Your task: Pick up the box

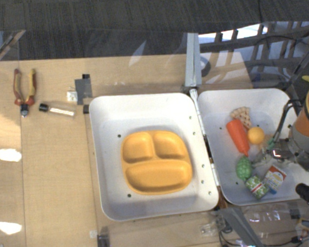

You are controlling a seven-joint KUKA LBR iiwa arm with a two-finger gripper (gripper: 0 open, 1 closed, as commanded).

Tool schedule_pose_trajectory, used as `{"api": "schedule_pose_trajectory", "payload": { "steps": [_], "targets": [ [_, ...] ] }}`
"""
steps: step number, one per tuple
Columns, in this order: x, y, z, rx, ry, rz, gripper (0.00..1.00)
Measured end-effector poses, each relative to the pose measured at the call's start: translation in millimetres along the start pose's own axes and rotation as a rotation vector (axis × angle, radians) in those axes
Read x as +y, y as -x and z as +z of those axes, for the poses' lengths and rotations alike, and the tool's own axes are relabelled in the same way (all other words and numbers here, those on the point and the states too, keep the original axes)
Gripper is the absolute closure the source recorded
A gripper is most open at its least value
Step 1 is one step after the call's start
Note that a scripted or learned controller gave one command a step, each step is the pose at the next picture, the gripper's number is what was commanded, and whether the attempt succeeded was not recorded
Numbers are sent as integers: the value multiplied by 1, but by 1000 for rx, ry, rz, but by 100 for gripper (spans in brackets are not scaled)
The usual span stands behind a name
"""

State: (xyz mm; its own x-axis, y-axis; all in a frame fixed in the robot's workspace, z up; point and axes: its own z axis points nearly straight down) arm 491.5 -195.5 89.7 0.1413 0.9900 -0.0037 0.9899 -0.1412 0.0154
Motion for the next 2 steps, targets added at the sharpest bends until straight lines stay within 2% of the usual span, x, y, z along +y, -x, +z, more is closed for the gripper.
{"api": "schedule_pose_trajectory", "payload": {
  "steps": [1, 2],
  "targets": [
    [43, -2, 2, 1, -4, 209, 0],
    [-2, -14, 0, 2, -1, 240, 0]
  ]
}}
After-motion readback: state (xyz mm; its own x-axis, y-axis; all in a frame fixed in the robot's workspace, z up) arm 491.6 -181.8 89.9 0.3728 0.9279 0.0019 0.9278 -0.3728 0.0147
